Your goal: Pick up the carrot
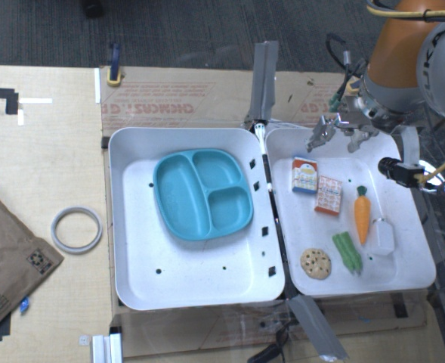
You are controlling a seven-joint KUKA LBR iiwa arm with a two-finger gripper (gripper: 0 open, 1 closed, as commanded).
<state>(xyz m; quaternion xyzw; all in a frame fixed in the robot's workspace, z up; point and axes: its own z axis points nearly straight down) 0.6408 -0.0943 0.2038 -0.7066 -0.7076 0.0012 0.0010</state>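
White plastic, two bins: the left bin [131, 278] holds one blue divided plate [204, 193]. The right bin [411, 274] holds one carrot [363, 214] near its right side, two small boxes [317, 186], one cookie [315, 263] and one green bean pod [347, 251]. My gripper [341, 131] hovers spread open, empty, over that bin's far edge.

A blue divided plate [204, 193] lay in the left bin [124, 225]. The right bin [411, 274] held two small boxes [317, 187], a cookie [315, 263] and green beans [347, 251]. A tape ring [76, 228] sat on the bench [41, 165].
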